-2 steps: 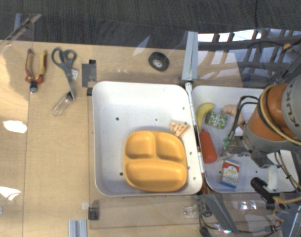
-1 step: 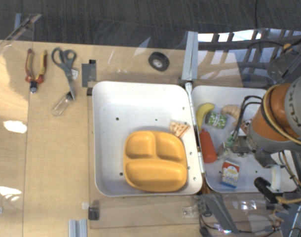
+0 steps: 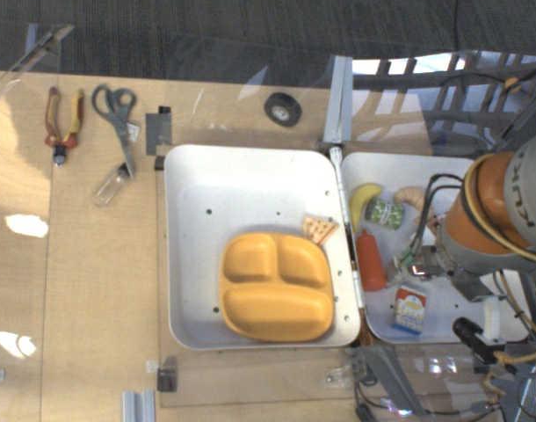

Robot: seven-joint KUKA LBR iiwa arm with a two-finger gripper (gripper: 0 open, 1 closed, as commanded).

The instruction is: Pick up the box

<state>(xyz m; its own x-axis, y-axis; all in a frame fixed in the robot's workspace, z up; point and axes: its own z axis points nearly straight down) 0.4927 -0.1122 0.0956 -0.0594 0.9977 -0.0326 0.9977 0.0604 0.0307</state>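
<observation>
Right now I see the box [image 3: 409, 310] lying flat near the bottom of the right bin [image 3: 373, 323], toward the lower right of the frame. It is small, white and blue, with a red and orange picture on top. Nothing lies on it.

Just up and to the left of the box is one red bottle [image 3: 371, 260], close to the bin's left wall. Higher up I count one yellow banana [image 3: 363, 197], one green can [image 3: 387, 214] touching it, and one pale tan thing [image 3: 410, 197] that I cannot name.

My arm [image 3: 505, 205] comes in from the right edge and covers much of the right bin. The gripper [image 3: 416, 264] hangs above and a little to the right of the box, near the red bottle. I cannot tell if its fingers are spread or pressed together. I see nothing pinched in it.

I count two white bins. The left bin [image 3: 189, 236] holds one big yellow tray [image 3: 277, 286] with three dips and one small checked piece [image 3: 319, 229] at its upper right corner.

On the bench in the upper left I count one pair of red pliers [image 3: 61, 125], one pair of scissors [image 3: 119, 121] and one roll of black tape [image 3: 283, 109].
</observation>
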